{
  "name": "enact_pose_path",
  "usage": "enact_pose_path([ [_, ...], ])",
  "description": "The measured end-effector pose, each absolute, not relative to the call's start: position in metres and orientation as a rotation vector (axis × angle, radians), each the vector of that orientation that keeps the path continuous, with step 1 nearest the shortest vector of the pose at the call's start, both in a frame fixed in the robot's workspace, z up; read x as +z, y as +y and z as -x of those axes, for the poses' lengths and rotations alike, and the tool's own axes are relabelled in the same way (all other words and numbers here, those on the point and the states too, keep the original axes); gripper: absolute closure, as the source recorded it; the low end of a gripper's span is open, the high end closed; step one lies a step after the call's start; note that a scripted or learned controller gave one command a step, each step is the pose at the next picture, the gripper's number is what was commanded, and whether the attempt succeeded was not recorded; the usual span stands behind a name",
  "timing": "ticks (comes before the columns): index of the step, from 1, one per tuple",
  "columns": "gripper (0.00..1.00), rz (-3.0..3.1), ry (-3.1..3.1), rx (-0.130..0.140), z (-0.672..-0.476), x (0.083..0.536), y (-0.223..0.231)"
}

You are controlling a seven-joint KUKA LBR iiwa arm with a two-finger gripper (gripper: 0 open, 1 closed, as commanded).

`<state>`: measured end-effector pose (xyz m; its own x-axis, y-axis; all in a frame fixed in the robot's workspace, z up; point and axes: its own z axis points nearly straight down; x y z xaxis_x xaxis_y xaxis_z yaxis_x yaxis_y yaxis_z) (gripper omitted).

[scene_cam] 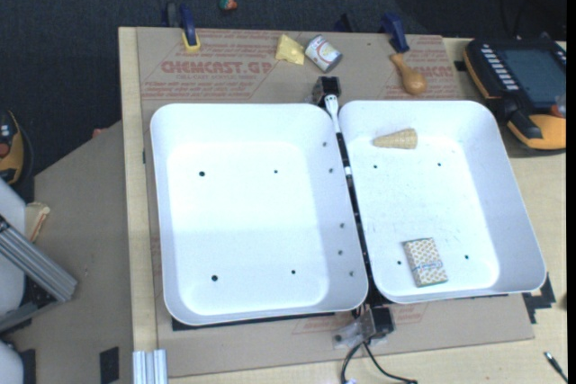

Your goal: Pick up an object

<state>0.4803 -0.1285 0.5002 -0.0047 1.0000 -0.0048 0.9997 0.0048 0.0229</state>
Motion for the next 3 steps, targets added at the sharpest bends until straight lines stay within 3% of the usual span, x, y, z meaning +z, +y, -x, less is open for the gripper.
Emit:
enact_pose_path([
  [1, 1.00, -2.217, 2.235, -0.006, -0.523, 0.391, -0.044],
  [2, 1.00, -2.206, 2.216, 0.024, -0.522, 0.545, -0.019],
  [3, 1.00, -2.225, 2.236, -0.020, -0.514, 0.377, 0.035],
])
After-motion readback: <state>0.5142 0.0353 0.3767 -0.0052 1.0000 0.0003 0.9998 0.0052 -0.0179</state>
